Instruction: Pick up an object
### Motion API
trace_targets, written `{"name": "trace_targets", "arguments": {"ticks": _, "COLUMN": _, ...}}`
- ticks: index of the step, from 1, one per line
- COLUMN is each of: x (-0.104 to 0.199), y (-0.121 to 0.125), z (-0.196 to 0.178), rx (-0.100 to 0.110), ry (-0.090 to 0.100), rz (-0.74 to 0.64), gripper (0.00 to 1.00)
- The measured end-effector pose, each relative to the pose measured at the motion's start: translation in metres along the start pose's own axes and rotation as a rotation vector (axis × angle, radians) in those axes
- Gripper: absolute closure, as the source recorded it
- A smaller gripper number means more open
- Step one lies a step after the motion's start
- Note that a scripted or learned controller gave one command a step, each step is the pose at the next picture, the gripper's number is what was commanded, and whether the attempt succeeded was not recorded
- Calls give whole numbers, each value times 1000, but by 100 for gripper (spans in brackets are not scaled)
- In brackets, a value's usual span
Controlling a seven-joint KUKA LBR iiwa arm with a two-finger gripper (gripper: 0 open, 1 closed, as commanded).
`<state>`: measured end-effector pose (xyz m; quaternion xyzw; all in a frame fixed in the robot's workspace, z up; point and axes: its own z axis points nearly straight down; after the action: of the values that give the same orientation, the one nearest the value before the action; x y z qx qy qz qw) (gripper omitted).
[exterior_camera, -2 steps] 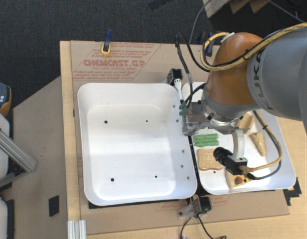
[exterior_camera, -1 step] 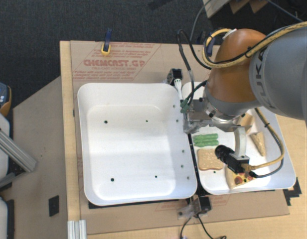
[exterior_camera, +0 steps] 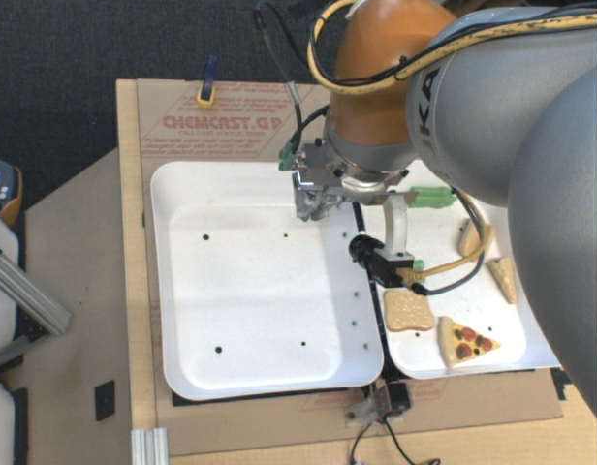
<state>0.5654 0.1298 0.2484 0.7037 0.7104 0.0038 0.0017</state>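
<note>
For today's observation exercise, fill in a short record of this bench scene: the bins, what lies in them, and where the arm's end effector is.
left bin: bare white floor with small dark holes
right bin: partly covered by the arm
items in right bin: toast slice, pizza slice, green piece, tan pieces by the arm
end effector: above the far right corner of the left bin
finger state: cannot tell
arm: grey, with orange band

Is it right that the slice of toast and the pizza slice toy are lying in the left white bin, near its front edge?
Not quite. The camera view shows the tan slice of toast and the pizza slice toy with red toppings lying in the right white bin, near its front edge, not in the left white bin.
</note>
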Motion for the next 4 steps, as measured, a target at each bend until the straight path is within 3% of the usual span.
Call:
{"name": "trace_targets", "arguments": {"ticks": 1, "x": -6, "y": -2, "z": 2, "rx": 8, "ry": -3, "rz": 9, "gripper": 0}}
{"name": "trace_targets", "arguments": {"ticks": 2, "x": -45, "y": -17, "z": 68, "rx": 18, "ry": -6, "rz": 15, "gripper": 0}}
{"name": "trace_targets", "arguments": {"ticks": 3, "x": -137, "y": -21, "z": 63, "rx": 11, "ry": -5, "rz": 19, "gripper": 0}}
{"name": "trace_targets", "arguments": {"ticks": 4, "x": -105, "y": -18, "z": -119, "rx": -13, "ry": -1, "rz": 5, "gripper": 0}}
